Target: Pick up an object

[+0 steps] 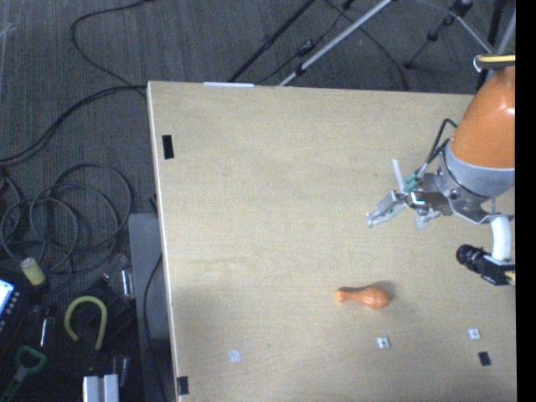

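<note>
Orange and pear-shaped, the small object [365, 296] lies on its side on the pale wooden board [268, 224], in the lower right part of it, narrow end pointing left and fat end right. Nothing touches it.

Above and to its right, the arm [490, 132] reaches in from the right edge, its orange band over a grey wrist. From the wrist the gripper [383, 213] stretches leftward and slightly down, hanging over the board, well apart from the orange object. Its thin light fingers [378, 215] end in a point on the left; whether the jaws are spread or pressed together I cannot tell at this size, and nothing shows between them. A slim white rod [397, 174] and some teal wiring sit just above the finger base. A black fitting [479, 260] juts out below the wrist at the right edge.

Around the object the board is bare, with open wood to the left, above and below. Small square markers [383, 342] sit near the bottom edge, another [474, 334] farther right, and a black tab [168, 146] lies by the board's left edge.

Off the board to the left, on dark carpet, lie looped black cables [67, 216] and a yellow-green U-shaped piece [86, 315]. Tripod legs [368, 11] cross the floor beyond the far edge.
</note>
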{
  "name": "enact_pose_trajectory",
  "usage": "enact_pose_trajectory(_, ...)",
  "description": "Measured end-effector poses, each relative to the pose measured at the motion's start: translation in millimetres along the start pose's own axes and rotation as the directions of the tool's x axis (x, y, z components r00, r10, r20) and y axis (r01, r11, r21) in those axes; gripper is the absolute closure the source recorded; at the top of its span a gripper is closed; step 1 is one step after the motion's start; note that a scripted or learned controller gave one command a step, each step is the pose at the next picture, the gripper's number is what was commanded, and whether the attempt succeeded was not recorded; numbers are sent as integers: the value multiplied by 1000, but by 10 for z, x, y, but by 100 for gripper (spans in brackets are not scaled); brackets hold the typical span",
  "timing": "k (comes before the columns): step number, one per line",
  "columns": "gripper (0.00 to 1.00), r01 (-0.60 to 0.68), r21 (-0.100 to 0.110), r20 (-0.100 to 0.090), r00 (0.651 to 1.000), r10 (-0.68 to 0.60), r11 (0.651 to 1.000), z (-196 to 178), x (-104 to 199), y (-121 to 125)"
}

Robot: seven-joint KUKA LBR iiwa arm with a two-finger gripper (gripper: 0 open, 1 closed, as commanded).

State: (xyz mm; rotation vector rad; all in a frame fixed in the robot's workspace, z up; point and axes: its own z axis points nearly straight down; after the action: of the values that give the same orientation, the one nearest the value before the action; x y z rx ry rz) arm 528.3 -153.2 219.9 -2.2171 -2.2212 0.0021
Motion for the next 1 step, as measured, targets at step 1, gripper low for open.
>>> enact_pose_trajectory(1, 0, -23, 0, 3, 1000, 23, 1000, 922, -191, 626)
